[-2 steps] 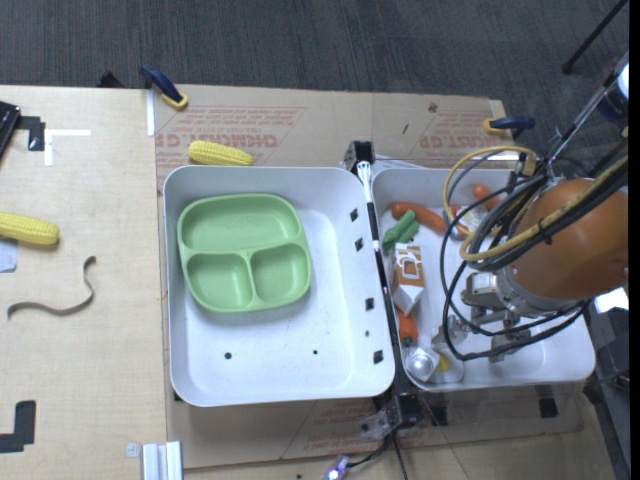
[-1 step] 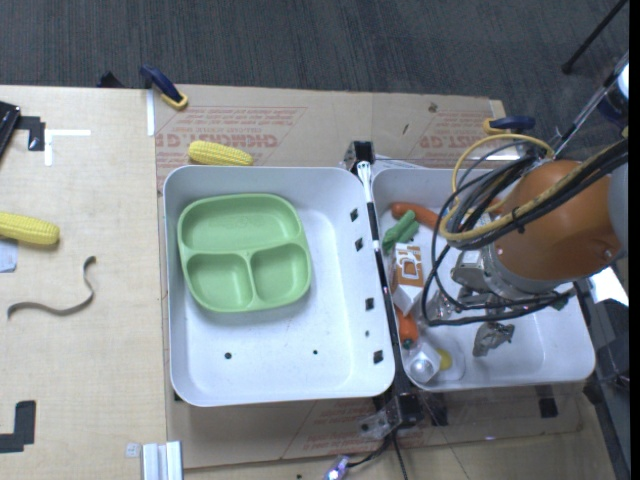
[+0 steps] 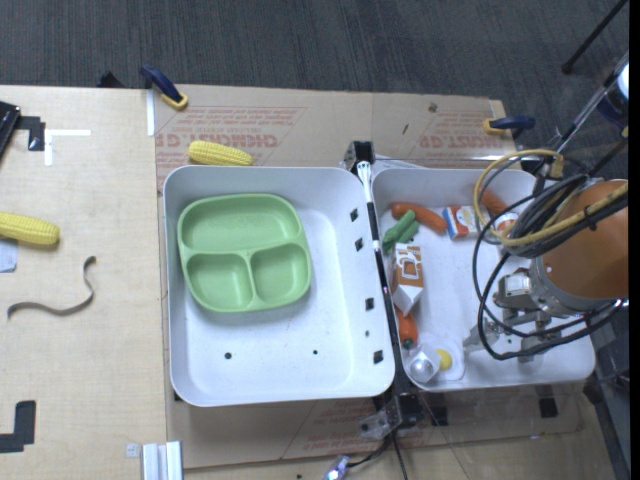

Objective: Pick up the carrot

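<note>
Presently, findings as follows.

Arm: the grey arm with its orange band hangs over the right part of the right bin, trailing yellow and black cables.

End effector: the gripper sits below the wrist amid the cables; whether it is spread or pressed together cannot be told, and nothing is visibly held.

Task object: the carrot lies near the bin's far wall, slanting, with a green item touching its left end and a small white and orange packet just beside its right end.

Other contents: a carton lies along the left wall; a second small orange piece sits nearer the camera, its identity uncertain; a small round item rests in the near corner.

Left bin: holds a green divided plate.

Step in hand: judged as approach; the pick is not yet done.

Next move: calls for travel toward the far left of the right bin, descent over the carrot's middle, keeping off the green item and the packet.
</note>
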Controlling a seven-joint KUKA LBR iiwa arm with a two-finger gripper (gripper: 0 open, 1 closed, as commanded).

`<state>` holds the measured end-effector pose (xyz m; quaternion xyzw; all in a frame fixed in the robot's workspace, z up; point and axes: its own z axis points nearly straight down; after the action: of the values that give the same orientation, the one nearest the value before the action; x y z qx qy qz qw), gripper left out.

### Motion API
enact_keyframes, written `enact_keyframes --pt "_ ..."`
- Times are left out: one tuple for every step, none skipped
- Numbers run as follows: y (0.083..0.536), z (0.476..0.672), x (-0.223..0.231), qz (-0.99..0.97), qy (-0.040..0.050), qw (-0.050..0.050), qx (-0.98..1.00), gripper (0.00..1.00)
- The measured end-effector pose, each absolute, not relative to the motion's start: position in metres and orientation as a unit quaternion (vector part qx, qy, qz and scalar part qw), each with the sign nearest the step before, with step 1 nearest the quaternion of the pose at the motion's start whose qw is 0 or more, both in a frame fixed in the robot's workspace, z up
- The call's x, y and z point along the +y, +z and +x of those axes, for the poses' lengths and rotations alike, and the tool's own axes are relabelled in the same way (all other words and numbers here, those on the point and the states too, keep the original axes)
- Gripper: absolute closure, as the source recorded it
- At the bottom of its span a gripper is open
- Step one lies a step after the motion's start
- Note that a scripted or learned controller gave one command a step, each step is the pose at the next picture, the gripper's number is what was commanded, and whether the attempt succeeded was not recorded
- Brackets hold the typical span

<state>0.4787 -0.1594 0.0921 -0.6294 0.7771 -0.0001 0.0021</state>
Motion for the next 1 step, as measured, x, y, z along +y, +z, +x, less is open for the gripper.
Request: enact_keyframes --pt "0.0929 0.5544 -0.2092 -0.629 -0.0001 0.003 0.778 0.0"
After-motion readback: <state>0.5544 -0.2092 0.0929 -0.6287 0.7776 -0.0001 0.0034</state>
